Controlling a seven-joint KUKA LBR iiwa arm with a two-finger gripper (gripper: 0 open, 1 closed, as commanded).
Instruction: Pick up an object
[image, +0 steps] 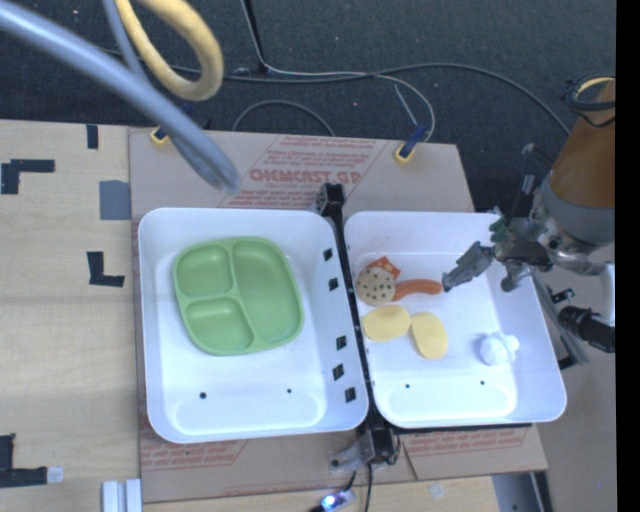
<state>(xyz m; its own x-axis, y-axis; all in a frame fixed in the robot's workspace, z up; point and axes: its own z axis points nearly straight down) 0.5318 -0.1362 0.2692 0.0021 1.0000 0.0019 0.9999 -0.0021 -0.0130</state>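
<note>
Arm (585, 170) is reaching in from 3 o'clock, orange band showing at the frame edge. Gripper (490, 272) is hanging over the right bin (530, 400), up near its 2 o'clock corner. Fingers (465, 270) are spread wide apart, one pointing toward 8 o'clock, the other shorter at around (512, 278); nothing is sitting between them.

Right bin contents: brown speckled cookie (376, 286) at 10 o'clock, orange sausage-like piece (415, 289) just beside it on its 3 o'clock side, ending close to the finger tip. Two yellow potato-like pieces (386, 323) and (430, 335) are lying side by side toward bin centre. Small white object (494, 349) is lying at 4 o'clock, apart from the rest.

Left bin (170, 400) is carrying a green divided plate (238, 295), three compartments.

Cardboard sheet (300, 170) under the bins is showing red print, partly readable as "CHEMCAST GP"; smaller lines are too blurred to read.
</note>
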